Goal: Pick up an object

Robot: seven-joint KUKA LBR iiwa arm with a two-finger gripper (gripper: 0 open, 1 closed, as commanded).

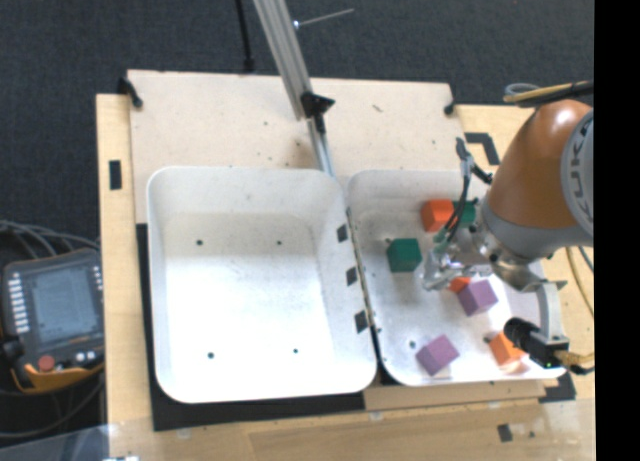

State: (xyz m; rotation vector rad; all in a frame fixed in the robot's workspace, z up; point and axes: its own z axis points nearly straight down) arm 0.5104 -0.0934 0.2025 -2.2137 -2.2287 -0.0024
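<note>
My gripper (443, 274) hangs low in the right bin (385, 354), its metal fingers just right of a green cube (404, 254). An orange block (437, 214) lies behind it, partly covered by the wrist. A purple block (478, 296) sits right beside the gripper at its lower right, with a small orange piece (460, 285) peeking out between them. Another purple block (437, 354) rests near the front wall, and an orange block (504, 349) lies at the front right corner. Nothing shows clearly between the fingers.
The left bin (250, 279) stands beside the right one, sharing a wall. A slanted aluminium post (285, 44) rises from behind the bins. A teach pendant (55, 309) lies off the bench at the left. The arm's orange band (545, 164) covers the right bin's far right side.
</note>
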